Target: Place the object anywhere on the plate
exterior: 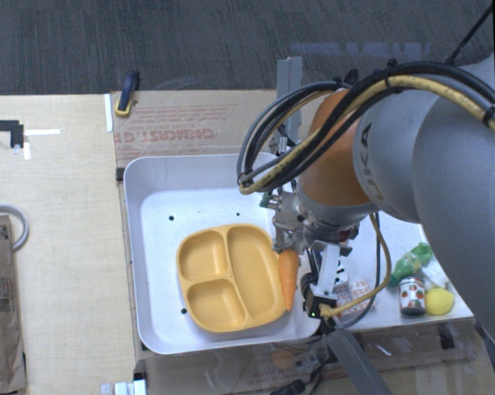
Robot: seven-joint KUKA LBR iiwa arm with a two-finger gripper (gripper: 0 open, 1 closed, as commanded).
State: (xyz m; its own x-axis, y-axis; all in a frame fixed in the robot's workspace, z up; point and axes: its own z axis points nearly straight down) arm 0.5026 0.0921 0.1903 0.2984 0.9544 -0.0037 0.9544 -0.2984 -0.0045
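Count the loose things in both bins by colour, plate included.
Yellow: 2, the plate and a small round fruit
Orange: 1, the carrot
Green: 1, a green item, too small to name
Red and white: 1, a small can
Total: 5 in sight; the arm may hide more.

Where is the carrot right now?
The carrot is in the left bin, lying lengthwise along the right rim of the yellow plate, near the bin's right wall.
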